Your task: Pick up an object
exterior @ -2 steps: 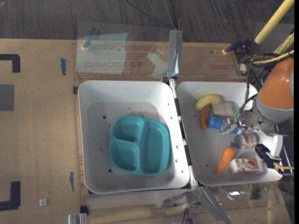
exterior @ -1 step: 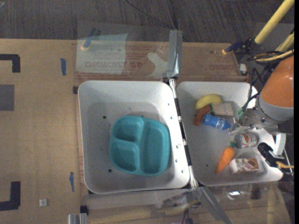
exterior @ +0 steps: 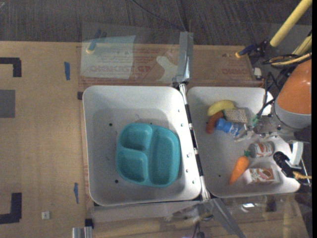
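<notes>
The right bin holds several small items. A yellow banana lies at its far side beside a tan speckled block. Just below them lie a blue bottle and a red piece. Toward the front sit a small can, an orange carrot and a small printed carton. My gripper hangs low at the bin's right side, just right of the blue bottle and above the can. The orange-banded wrist hides much of it.
A teal divided plate lies in the left bin. A black part and cables crowd the right bin's right rim. A clear plastic sheet lies on the bench behind the bins, and a yellow pole stands at the upper right.
</notes>
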Available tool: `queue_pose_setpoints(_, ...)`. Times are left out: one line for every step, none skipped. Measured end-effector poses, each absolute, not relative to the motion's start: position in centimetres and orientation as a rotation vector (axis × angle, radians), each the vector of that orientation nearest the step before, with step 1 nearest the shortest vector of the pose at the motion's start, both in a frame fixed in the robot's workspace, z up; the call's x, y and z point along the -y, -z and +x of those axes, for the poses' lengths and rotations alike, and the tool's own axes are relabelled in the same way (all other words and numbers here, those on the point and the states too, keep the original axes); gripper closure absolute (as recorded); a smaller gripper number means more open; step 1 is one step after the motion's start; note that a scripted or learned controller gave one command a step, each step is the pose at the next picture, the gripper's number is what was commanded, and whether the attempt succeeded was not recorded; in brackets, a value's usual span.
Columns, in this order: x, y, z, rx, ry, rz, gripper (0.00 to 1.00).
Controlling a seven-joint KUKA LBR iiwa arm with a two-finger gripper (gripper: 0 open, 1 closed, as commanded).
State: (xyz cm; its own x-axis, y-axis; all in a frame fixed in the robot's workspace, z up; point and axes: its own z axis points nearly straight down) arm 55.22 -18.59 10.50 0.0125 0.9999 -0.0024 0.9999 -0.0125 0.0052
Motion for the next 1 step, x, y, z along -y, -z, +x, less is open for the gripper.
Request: queue_pose_setpoints(16.85,-8.7,63.47,-2.296,0.005,2.145,0.0)
